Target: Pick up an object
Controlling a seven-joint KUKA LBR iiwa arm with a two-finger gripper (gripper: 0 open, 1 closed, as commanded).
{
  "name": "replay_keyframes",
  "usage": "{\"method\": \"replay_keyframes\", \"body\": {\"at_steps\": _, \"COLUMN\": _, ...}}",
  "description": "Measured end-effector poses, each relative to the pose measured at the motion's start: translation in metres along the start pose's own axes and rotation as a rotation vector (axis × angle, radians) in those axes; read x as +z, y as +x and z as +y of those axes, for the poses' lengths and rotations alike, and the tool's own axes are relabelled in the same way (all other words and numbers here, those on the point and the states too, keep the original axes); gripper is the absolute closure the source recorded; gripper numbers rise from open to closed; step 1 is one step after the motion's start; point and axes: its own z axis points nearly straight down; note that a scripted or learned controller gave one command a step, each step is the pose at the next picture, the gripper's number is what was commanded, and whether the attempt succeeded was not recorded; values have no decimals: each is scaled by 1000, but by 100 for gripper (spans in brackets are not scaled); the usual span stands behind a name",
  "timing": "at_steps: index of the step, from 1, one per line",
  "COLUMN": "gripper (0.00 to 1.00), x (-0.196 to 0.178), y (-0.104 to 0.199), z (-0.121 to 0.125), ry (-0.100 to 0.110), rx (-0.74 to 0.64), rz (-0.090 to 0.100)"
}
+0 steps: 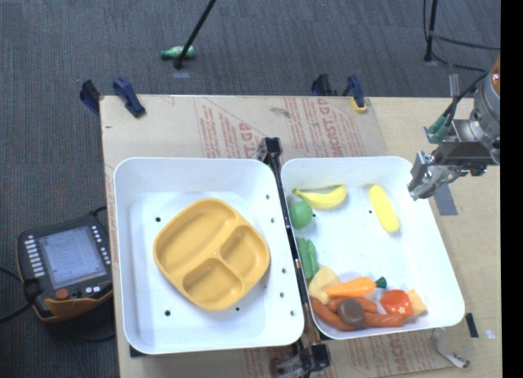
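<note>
The right bin (425, 229) holds toy food: a yellow banana (322, 197), a yellow corn-like piece (384, 208), a green round fruit (300, 215), a green pod (308, 257), a carrot (353, 288), a tomato (395, 300) and sausages (343, 315). My gripper (425, 179) hangs over the bin's upper right rim, to the right of the yellow piece and apart from it. I see nothing between its fingers.
The left bin (135, 205) holds a yellow divided plate (212, 251). A teach pendant (64, 266) lies on the floor at the left. Blue clamps (128, 95) grip the board's far edge.
</note>
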Motion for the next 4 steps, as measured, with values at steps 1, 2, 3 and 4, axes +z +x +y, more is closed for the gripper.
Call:
{"method": "replay_keyframes", "body": {"at_steps": 1, "gripper": 100, "x": -9, "y": 1, "z": 0, "ry": 3, "rx": -10, "rz": 0}}
{"method": "replay_keyframes", "body": {"at_steps": 2, "gripper": 100, "x": -19, "y": 1, "z": 1, "ry": 5, "rx": -20, "rz": 0}}
{"method": "replay_keyframes", "body": {"at_steps": 3, "gripper": 100, "x": 85, "y": -72, "z": -12, "ry": -15, "rx": 33, "rz": 1}}
{"method": "replay_keyframes", "body": {"at_steps": 4, "gripper": 100, "x": 75, "y": -72, "z": -12, "ry": -14, "rx": 31, "rz": 2}}
